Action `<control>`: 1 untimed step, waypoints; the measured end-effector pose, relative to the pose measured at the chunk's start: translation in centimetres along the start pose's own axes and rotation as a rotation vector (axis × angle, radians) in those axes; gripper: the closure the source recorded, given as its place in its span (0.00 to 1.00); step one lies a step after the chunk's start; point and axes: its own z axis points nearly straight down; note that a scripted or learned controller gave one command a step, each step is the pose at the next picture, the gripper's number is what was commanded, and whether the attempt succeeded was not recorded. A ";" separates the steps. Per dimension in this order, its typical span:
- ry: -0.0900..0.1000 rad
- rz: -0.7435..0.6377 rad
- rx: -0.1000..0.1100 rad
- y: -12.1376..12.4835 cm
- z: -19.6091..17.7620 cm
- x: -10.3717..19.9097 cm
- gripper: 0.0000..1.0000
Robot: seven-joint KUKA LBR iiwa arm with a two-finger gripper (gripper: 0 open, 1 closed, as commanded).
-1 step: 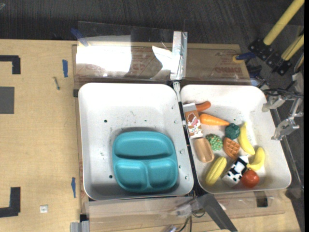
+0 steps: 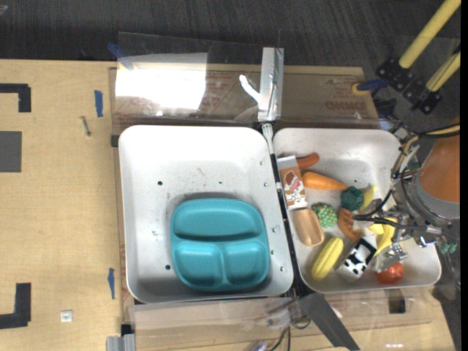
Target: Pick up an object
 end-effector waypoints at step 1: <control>-0.015 0.005 0.012 5.0 3.6 -1.8 0.00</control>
